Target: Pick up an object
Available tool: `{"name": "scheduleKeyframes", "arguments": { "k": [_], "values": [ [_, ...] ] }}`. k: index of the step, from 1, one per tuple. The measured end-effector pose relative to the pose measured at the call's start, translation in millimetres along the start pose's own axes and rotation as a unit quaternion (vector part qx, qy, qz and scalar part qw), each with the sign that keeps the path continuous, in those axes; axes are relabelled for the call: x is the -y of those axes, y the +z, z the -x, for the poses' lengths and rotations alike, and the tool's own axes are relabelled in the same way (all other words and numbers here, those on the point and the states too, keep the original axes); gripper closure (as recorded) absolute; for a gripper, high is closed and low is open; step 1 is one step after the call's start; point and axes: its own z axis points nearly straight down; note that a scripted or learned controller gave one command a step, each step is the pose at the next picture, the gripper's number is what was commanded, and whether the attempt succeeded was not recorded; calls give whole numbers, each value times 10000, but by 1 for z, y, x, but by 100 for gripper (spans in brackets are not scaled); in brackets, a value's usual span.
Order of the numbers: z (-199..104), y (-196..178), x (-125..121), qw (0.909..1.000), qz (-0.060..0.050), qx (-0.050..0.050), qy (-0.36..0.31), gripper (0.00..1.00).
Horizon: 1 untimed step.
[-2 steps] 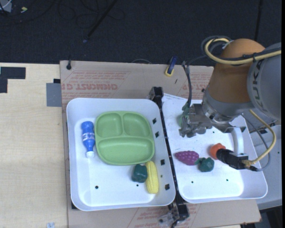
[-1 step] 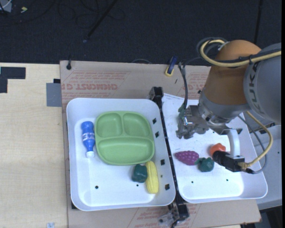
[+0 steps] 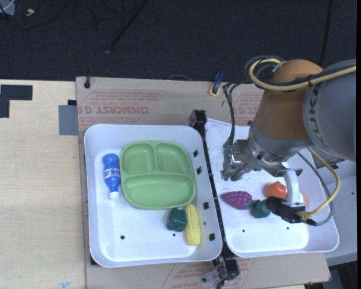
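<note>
A: Which bins and contents are shown?

B: Two shallow white bins lie side by side on the bench. The left bin holds a green divided plate, a blue bottle lying just beside the plate's left edge, a dark green object near the plate's lower right corner, and a yellow corn cob touching that dark green object on its right.

A: And the right bin?

B: The right bin holds a purple, dotted object, a small dark green object just beside it to the right, and an orange object above and to the right of the green one, partly hidden by a white part of the arm.

A: Where is the arm?

B: The grey arm with its orange band reaches in from the right, over the right bin. The gripper hangs near the bin's left wall, just above the purple object.

A: Are the fingers released or clenched?

B: That cannot be told; the tips are dark and blurred against the bin floor. No object is seen between them. Whether they touch the purple object is likewise unclear.
</note>
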Motion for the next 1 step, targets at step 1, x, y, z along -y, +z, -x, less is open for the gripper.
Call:
{"name": "scheduleKeyframes", "arguments": {
  "k": [1],
  "values": [
    [-1,-9,-9,10000,21,-3,-2,100]
  ]
}}
